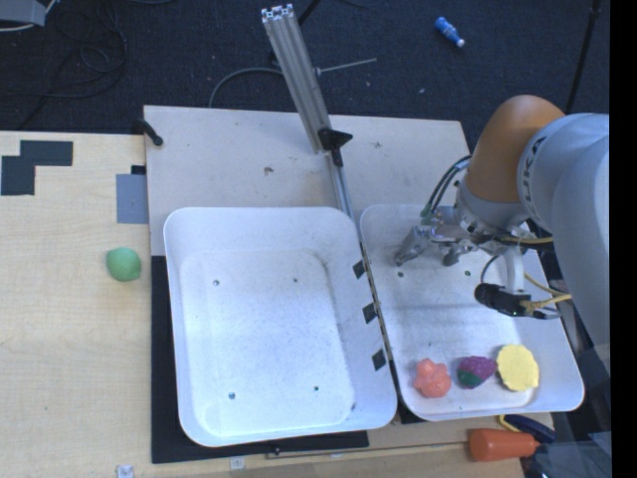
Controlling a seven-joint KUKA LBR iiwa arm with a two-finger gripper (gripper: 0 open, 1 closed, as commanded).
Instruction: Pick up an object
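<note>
The pink lump [432, 377], purple lump [476, 370] and yellow disc [518, 366] are lying in a row along the near rim of the right bin [398, 297]. My gripper [430, 248] is hovering over that bin's far half, well apart from them, fingers spread and holding nothing. Reaching so close to the rim, I am risking a fingertip catching the wall; the bin's middle is giving me open room.

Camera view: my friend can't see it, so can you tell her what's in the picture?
A grey robot arm reaches from the right, its hand over the right white bin. Along that bin's near edge lie a pink lump, a purple lump and a yellow lump. A green ball sits on the wooden bench, left of the left bin.
</note>
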